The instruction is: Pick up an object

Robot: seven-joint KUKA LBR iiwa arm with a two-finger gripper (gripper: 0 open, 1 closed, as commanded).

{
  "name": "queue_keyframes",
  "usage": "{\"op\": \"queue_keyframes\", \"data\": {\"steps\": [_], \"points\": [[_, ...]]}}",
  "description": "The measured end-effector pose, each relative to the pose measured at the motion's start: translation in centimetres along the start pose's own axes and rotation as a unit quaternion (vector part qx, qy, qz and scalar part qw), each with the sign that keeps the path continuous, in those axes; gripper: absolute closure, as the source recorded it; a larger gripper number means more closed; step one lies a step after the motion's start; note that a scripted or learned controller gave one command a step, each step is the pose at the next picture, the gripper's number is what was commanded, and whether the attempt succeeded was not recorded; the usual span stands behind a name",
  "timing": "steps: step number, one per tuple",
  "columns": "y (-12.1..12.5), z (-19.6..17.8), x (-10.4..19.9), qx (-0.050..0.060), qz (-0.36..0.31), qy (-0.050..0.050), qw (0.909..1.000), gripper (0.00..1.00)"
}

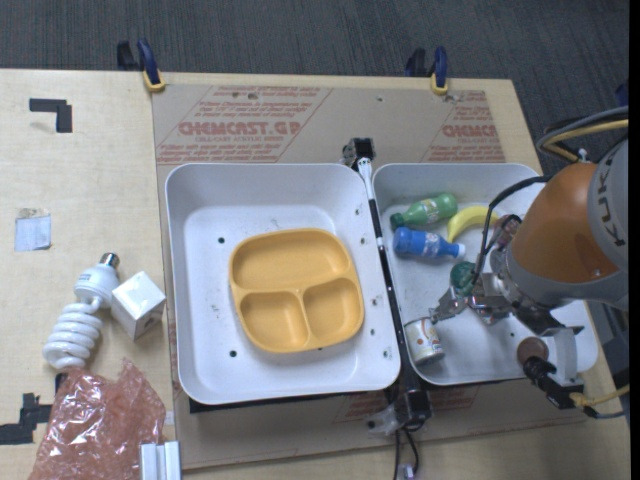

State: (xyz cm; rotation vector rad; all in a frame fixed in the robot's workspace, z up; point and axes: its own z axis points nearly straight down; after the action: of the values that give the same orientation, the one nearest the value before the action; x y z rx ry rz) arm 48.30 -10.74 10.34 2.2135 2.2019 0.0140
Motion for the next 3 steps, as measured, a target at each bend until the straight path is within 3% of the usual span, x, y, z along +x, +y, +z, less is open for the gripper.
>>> {"op": "queue_keyframes", "data": {"steps": [1, 2, 3], "points": [[0.1, -1.0, -0.2, 0.000, 0.002, -0.001, 1.0000, 1.00], [9.0, -8.7, 4.3, 0.010, -0.004, 0.003, 0.9999, 1.00], [9.0, -8.7, 4.3, 0.010, -0.004, 0.003, 0.9999, 0.00]]}}
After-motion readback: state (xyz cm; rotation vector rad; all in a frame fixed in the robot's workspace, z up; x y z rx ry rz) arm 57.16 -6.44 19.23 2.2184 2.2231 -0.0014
